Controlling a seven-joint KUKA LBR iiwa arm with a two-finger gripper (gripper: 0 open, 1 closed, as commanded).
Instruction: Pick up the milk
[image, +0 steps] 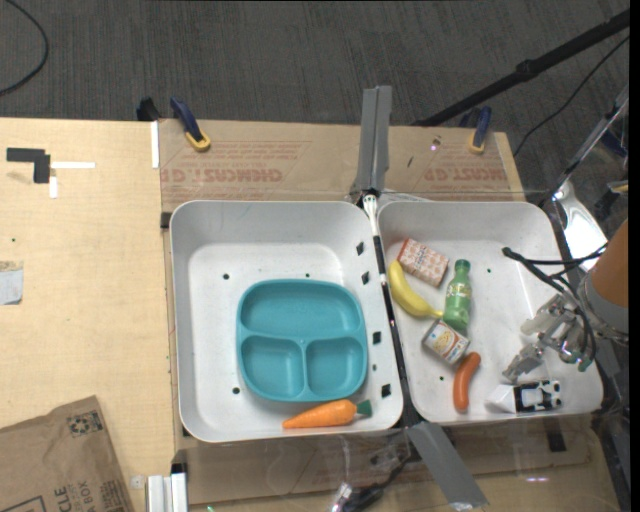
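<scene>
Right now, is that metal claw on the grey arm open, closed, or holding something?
Gripper: cannot be told whether open or closed; it is close by the small black-and-white milk carton.

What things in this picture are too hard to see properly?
- Camera view, arm: cut off by the right edge.
- Camera view, gripper: blurred, its shape unclear.
- Camera view, pink carton and small can: writing too small to read.
- Camera view, white-and-black carton, maybe the milk: tiny and blurry, print unclear.
</scene>
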